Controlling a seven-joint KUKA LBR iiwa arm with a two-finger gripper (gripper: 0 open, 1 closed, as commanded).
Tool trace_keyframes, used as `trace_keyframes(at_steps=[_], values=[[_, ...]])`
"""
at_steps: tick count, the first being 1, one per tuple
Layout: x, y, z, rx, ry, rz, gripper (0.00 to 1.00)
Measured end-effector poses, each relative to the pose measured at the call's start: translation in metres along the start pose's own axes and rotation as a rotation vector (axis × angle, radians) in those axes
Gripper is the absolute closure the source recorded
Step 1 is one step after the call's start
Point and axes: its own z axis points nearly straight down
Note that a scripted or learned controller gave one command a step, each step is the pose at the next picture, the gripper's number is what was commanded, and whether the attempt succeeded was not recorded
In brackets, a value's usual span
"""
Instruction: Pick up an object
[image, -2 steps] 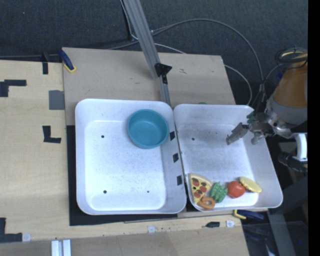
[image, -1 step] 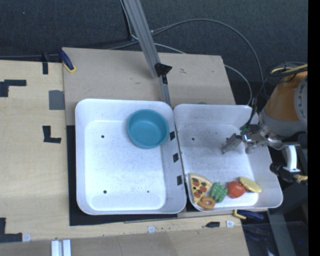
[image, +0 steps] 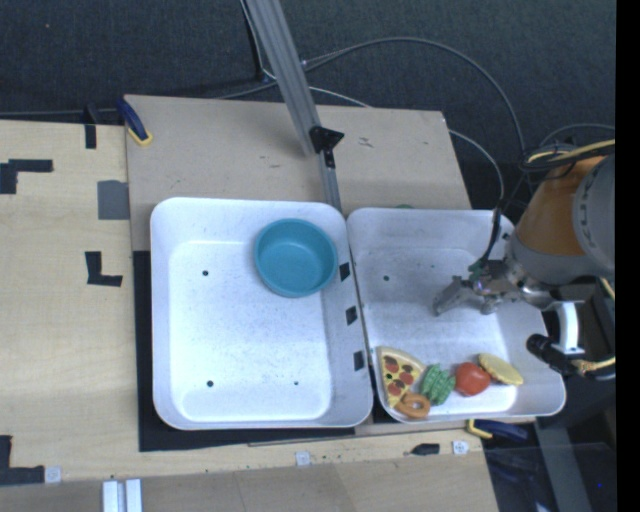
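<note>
Pincer (image: 445, 300) over right bin (image: 420, 245), grip state unclear; toy food (image: 440, 380) clustered just below it, likely target.

Blue bowl (image: 294, 257), white bins (image: 180, 300), red tomato (image: 472, 379), green vegetable (image: 436, 383), yellow banana (image: 500, 369)

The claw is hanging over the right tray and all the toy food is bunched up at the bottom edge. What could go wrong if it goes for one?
Two risks, both guesses. The pizza slice, green piece, tomato and yellow piece lie packed together along the right bin's near wall, so the gripper may nudge neighbours or pinch two at once. They also sit against the rim, so a finger could strike the wall and the grasp could slip.
</note>
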Motion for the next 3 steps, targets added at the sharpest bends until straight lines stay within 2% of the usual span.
trace_keyframes(at_steps=[1, 2, 3], values=[[-0.001, 0.001, -0.012, -0.002, -0.001, 0.000, 1.00], [0.006, 0.000, -0.056, -0.003, 0.000, 0.000, 1.00], [0.007, -0.001, -0.118, -0.005, -0.001, 0.000, 1.00]])
